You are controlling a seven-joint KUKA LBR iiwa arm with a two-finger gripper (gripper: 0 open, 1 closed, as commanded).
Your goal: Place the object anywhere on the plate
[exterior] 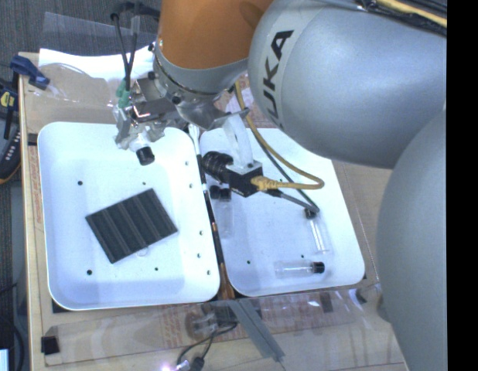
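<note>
Right now the grey KUKA arm w/ orange band (223, 22) reaches in from the right. Its gripper (138, 134) sits over the far edge of the left shallow white bin (57, 277), close to the wall btwn the two bins. Can't tell if the claw is wide, narrow or holding anything; the metal parts there are too cluttered. A small black round piece (145, 156) shows just under it, and it's unclear whether that belongs to the gripper or is a separate thing.

The dark grey ribbed rectangular plate (131, 224) lies flat in the middle of the left bin, turned at an angle to the bin walls, w/ nothing on it.

The right shallow white bin (347, 273) has two clear plastic tubes. The clear tube w/ black cap (298, 268) lies near the front edge. The other clear tube w/ dark end (318, 234) lies just behind it, near the right wall. Both are well apart from the plate & the gripper. Unsure which one is the task's thing.

A black block w/ yellow cable (233, 178) hangs over the right bin's left side, below the wrist.
</note>
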